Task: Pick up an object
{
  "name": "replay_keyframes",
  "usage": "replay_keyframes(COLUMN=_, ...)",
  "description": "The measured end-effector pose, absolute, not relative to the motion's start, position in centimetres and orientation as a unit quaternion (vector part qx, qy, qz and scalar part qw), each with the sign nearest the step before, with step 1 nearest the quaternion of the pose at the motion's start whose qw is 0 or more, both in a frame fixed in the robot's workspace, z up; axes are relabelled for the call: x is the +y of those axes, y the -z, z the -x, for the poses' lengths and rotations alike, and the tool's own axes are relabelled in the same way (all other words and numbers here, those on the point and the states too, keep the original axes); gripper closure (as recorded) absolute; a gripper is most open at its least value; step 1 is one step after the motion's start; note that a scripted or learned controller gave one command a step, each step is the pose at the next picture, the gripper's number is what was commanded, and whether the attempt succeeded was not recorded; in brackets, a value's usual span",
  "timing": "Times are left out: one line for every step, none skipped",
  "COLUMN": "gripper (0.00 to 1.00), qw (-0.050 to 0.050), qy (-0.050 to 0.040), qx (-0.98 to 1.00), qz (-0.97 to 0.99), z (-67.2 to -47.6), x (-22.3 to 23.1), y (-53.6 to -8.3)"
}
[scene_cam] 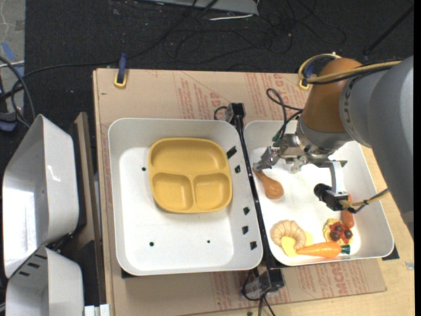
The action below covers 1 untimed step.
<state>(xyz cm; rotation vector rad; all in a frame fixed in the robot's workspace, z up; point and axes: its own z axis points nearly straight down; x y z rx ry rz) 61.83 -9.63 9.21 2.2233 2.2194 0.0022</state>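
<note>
Two white bins (pixel 131 242) sit side by side. The left holds one yellow three-part plate (pixel 191 174). The right holds a brown drumstick (pixel 270 185), a ridged croissant (pixel 289 230), a carrot (pixel 318 248) and a small fruit plate (pixel 342 232). The gripper (pixel 299 160) hangs just above and right of the drumstick.

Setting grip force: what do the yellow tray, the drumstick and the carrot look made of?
Tray: likely moulded plastic, matte, with an even yellow colour and soft rounded dividers.
Drumstick: probably plastic toy food, smooth with a slight sheen.
Carrot: also looks like toy plastic, uniformly orange; too small to judge hard or soft.
</note>
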Motion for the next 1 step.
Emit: replay_keyframes(gripper=1.0, qw=0.003, qy=-0.0039, qx=0.707, qz=-0.707, z=-62.1, x=-9.56, y=-10.7)
